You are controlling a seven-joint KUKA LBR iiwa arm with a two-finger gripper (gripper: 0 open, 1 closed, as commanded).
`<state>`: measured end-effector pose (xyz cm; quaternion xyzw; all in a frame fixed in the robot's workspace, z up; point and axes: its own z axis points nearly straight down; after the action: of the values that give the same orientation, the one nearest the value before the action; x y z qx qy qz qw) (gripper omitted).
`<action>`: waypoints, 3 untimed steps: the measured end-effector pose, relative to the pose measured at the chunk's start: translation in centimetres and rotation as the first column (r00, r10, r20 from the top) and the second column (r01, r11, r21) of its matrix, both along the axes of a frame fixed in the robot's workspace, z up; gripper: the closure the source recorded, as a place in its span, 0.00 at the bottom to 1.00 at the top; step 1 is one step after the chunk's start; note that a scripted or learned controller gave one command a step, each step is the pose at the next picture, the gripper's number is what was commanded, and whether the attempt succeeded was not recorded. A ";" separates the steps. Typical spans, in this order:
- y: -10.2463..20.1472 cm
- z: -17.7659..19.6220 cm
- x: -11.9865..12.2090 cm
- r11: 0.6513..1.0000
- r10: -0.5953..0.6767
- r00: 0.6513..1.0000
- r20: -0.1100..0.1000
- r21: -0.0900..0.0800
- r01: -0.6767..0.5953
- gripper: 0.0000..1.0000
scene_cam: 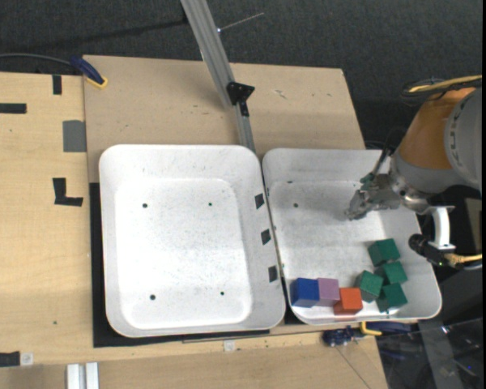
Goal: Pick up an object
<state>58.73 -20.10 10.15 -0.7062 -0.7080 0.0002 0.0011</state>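
Left bin (113, 217): sat on the wooden bench (32, 177), its right rim touching the right bin along the middle seam.
Metal pole (215, 47): ran at a slant from the far edge of the bench down to the seam between the bins, with a black clamp (240, 93) on it.
Right bin (308, 168): held all the blocks, gathered along its near edge and in its near right corner.
Blue block (305, 291): lay at the near edge of the right bin, leftmost in a short row.
Purple block (328, 289): touched the blue block's right side.
Orange block (350, 300): lay just right of the purple one, against the near rim.
Green blocks (386, 274): a cluster of four, piled close in the near right corner, one just beside the orange block.
Gripper (358, 207): hung low over the right bin's middle, toward its right edge, well apart from every block.
Fingers: too blurred to tell whether apart or together; nothing visible between them.
Arm (437, 148): grey with an orange band, reached in over the right rim.
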 end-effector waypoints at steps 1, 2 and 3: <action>0.0 4.3 0.4 1.000 -0.001 1.000 0.005 -0.001 0.001 1.00; 0.0 8.7 1.1 1.000 0.000 1.000 0.005 -0.002 0.000 1.00; 0.7 13.4 0.7 1.000 0.000 1.000 0.006 -0.002 0.000 1.00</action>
<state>59.42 -19.37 23.60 -0.7062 -0.7080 -0.0012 -0.0015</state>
